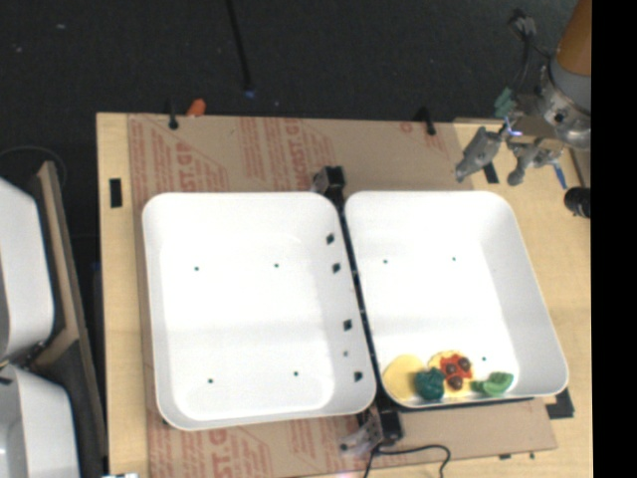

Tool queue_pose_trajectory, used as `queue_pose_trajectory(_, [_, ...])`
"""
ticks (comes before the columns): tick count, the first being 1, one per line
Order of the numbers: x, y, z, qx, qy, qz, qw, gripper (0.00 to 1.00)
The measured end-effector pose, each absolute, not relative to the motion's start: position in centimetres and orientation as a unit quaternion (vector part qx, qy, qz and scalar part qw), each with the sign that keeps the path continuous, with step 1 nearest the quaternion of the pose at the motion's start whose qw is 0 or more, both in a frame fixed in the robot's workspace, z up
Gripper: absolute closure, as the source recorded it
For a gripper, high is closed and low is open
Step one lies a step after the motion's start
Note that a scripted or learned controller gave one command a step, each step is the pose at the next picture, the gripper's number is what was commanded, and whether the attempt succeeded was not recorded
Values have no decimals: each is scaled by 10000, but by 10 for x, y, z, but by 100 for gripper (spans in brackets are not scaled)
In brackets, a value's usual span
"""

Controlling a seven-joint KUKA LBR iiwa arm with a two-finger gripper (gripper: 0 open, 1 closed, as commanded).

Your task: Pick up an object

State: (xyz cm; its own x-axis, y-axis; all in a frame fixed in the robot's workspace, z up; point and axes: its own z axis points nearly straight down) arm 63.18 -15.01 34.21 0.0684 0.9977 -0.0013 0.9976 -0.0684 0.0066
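- Cardboard (229, 157) printed with red lettering covers the bench under both bins, and we see the gripper (495, 163) hanging over its far right part, just beyond the far rim of the right bin (468, 267).
- Black clips (345, 297) run along the seam where the right bin meets the left bin (249, 307); this seam lies to the left of the gripper and nearer the camera.
- We see the two grey fingers (474, 157) spread apart with nothing between them, so the gripper is released and carries no load.
- A black cable (236, 33) crosses the dark floor well to the left of the gripper and beyond the bench.
- White boxes (25, 267) stand at the view's left edge, farthest from the gripper, past the left bin.
- The objects sit bunched in the near corner of the right bin, well apart from the gripper, on the opposite rim from the one it hovers by.
- We make out a pale yellow disc (400, 374), a teal lump (430, 385) just beside it, a red piece with dark spots (455, 365), and a green piece (494, 382) at the right end of the bunch.
- The pieces touch or overlap one another; their exact shapes are too small for us to tell.
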Motion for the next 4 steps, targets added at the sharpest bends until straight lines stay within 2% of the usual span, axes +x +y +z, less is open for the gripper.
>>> queue_pose_trajectory(1, [557, -160, 320, 7082, 7060, -4, -2, 0])
queue_pose_trajectory(2, [589, -196, 205, 7080, 7062, -28, -41, 0])
queue_pose_trajectory(3, [597, -182, 175, 7071, 7072, -5, -8, 0])
queue_pose_trajectory(4, [572, -146, 177, 7066, 7076, 4, 2, 0])
